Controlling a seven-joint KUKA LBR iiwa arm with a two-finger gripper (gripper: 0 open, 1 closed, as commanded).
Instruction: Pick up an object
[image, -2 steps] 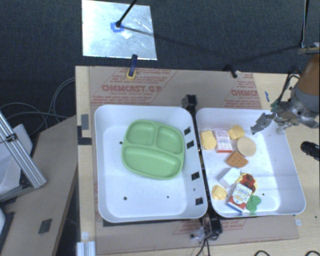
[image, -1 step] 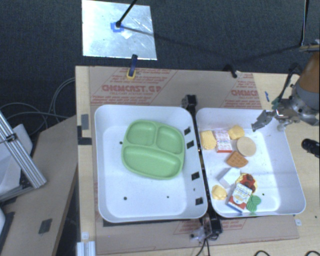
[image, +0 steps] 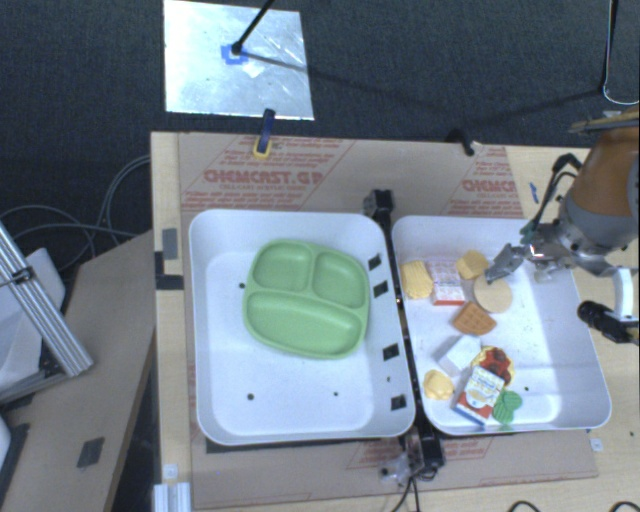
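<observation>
A light green three-compartment plastic tray (image: 305, 300) lies in the shallow white left bin (image: 215, 400), which sits on a brown printed cardboard sheet (image: 300, 175), while a shiny square metal plate (image: 237, 62) rests on the dark floor beyond.

Dark carpet (image: 80, 100); metal plate (image: 238, 60); cables (image: 120, 190).

The claw (image: 503, 262) hangs over the right bin (image: 560, 345), just above a pale round piece (image: 492, 297). To its left and below it, small food toys (image: 455, 300) lie close together and leave little room. To its lower right, the bin floor is bare and open.
</observation>
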